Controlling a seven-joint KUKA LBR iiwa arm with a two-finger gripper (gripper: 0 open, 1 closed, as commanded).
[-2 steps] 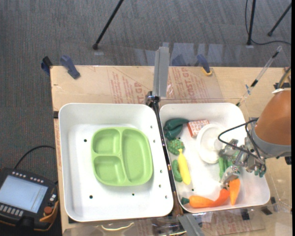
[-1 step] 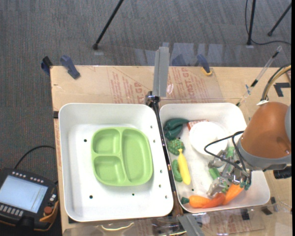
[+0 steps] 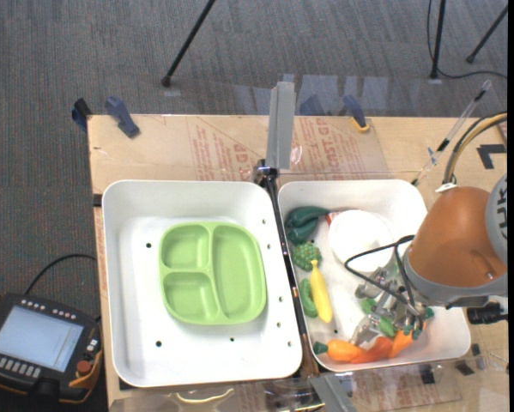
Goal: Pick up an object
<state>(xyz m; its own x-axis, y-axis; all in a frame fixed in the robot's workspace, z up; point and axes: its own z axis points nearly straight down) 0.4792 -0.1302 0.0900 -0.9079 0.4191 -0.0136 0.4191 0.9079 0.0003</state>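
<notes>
Your gripper (image 3: 392,314) sits low in the right bin (image 3: 428,204) over the carrot (image 3: 364,348); can't tell its grip state.

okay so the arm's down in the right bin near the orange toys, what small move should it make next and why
Probably a short, slow descent onto the orange toy. The gripper sits low in the right bin's near corner, right over it, and nothing shows between its fingers. The yellow banana and white plate lie further off.
</notes>
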